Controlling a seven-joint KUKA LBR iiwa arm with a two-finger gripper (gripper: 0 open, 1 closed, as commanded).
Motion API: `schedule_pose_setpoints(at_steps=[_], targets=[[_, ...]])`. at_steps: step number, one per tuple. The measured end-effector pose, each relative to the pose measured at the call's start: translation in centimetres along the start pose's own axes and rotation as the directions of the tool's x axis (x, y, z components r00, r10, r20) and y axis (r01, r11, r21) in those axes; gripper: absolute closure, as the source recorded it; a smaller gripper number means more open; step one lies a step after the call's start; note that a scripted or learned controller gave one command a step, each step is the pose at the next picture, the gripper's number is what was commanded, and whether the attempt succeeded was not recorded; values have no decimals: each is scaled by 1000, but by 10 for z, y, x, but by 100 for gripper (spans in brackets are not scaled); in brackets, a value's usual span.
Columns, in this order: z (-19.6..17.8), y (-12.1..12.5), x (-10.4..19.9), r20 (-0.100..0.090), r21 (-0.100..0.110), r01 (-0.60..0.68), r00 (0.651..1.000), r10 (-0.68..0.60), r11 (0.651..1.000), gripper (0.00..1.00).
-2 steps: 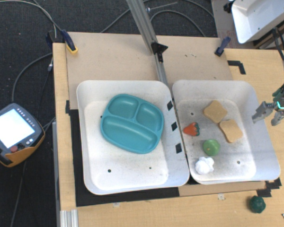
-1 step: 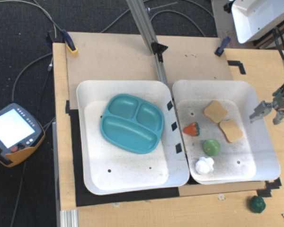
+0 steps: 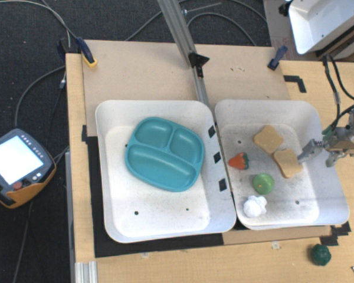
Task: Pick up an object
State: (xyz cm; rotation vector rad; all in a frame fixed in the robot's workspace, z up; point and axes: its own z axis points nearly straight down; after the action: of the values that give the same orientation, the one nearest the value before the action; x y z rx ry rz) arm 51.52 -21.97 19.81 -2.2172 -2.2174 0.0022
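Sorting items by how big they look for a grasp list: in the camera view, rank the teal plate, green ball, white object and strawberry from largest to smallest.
1. teal plate, by far
2. green ball
3. white object and strawberry: too alike to rank

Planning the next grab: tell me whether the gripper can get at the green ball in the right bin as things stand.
Probably yes. The green ball lies apart from the white object and strawberry, open from above. The gripper sits at the right bin's right side, past the tan sponge.
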Motion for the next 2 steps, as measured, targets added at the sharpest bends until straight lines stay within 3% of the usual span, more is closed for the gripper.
schedule_pose_setpoints(at_steps=[2], targets=[[114,-3,2,1,-4,0,1000,0,1000,0]])
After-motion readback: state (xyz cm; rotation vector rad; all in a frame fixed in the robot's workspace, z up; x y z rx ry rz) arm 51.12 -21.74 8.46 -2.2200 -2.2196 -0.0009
